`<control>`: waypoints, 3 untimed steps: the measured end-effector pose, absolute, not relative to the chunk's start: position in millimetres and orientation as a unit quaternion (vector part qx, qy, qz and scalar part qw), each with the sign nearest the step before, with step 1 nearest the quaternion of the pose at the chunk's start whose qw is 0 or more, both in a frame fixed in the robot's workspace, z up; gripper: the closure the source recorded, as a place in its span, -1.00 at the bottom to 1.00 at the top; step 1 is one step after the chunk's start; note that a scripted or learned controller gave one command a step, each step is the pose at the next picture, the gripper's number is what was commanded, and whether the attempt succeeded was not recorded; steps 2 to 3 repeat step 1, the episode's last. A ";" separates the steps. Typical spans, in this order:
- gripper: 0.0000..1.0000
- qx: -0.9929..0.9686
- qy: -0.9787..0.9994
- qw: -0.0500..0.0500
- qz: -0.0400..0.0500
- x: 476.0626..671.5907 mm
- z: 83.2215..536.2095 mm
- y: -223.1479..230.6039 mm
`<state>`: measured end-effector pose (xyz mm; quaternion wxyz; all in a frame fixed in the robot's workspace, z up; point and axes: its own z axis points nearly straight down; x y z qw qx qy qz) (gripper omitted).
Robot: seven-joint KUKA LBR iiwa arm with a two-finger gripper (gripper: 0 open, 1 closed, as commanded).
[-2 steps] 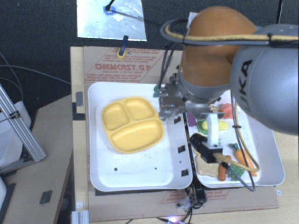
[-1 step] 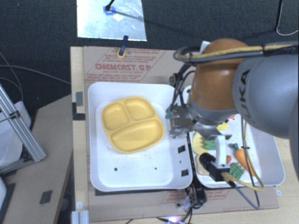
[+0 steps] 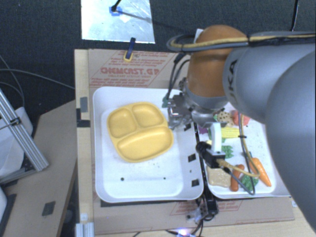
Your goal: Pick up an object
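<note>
A yellow divided plate (image 3: 139,131) lies in the left bin (image 3: 143,186), toward its back. The right bin (image 3: 269,194) holds several toy foods: a corn cob (image 3: 228,132), a chocolate-chip cookie (image 3: 224,116), a carrot (image 3: 260,171), a tan bread slice (image 3: 219,177), a green leafy piece (image 3: 227,150) and an orange sausage (image 3: 236,177). My gripper (image 3: 191,117) hangs under the orange wrist band, over the wall between the two bins, just right of the plate's rim. The big grey arm covers the back of the right bin.
The bins rest on a cardboard sheet (image 3: 129,70). A shiny foil square (image 3: 117,13) lies behind it, with a blue and yellow clip (image 3: 130,50) at its edge. An aluminium frame (image 3: 19,132) stands at the left.
</note>
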<state>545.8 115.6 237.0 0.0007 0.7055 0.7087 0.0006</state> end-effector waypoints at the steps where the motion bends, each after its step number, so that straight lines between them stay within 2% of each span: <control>1: 1.00 0.708 0.706 0.000 -0.001 574.9 186.3 76.4; 3: 1.00 0.708 0.706 0.000 -0.001 574.9 186.3 76.4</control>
